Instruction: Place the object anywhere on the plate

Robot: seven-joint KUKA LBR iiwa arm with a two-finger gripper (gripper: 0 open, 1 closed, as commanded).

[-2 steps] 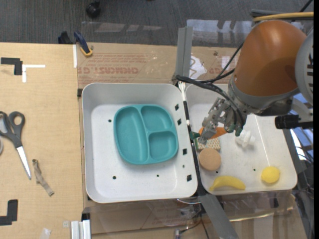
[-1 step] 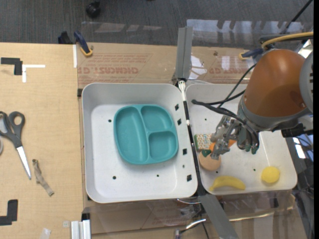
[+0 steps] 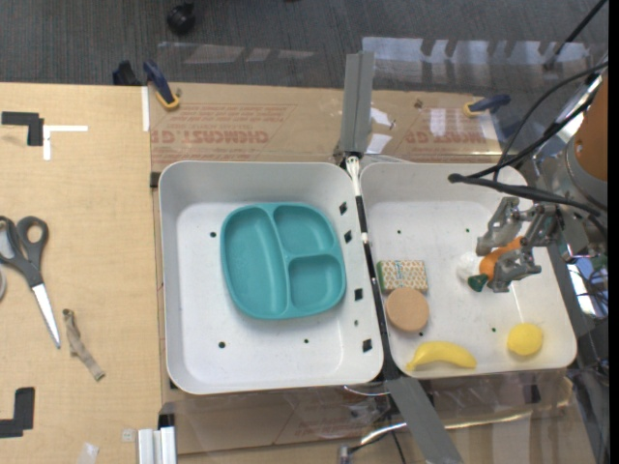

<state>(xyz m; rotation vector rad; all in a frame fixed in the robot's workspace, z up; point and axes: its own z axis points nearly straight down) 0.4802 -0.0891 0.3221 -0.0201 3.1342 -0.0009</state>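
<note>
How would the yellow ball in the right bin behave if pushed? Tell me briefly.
The yellow ball looks round, so it would probably roll across the right bin's flat floor rather than slide. It lies close to the bin's near wall, which would likely stop it. Its small size suggests it is light.

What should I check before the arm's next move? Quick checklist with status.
1. Plate sits flat in the left bin, all three compartments free: ok.
2. Gripper over the right bin, at the orange and green object: ok.
3. Object actually between the fingers: cannot tell.
4. Banana, yellow ball, brown disc and patterned block lie apart from the gripper: ok.
5. Object on the plate: not ok, not yet done.
</note>
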